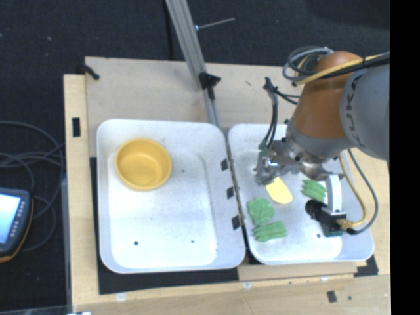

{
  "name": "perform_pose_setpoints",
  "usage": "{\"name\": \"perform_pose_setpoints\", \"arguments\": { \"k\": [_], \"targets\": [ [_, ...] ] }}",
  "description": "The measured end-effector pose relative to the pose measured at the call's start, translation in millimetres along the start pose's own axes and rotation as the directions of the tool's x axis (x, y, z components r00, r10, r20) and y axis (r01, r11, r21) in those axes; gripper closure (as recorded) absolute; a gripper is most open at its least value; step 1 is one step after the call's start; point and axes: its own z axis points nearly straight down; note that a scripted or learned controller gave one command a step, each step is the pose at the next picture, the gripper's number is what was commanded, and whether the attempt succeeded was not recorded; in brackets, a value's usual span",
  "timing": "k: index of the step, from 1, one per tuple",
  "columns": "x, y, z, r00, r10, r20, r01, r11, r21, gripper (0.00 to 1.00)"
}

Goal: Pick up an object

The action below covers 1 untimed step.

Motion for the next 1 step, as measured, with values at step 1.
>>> {"name": "perform_pose_setpoints", "arguments": {
  "k": [1],
  "targets": [
    [47.9, 13.5, 7.3, 1.0, 0.0, 0.0, 0.0, 1.0, 0.0, 1.0]
  ]
}}
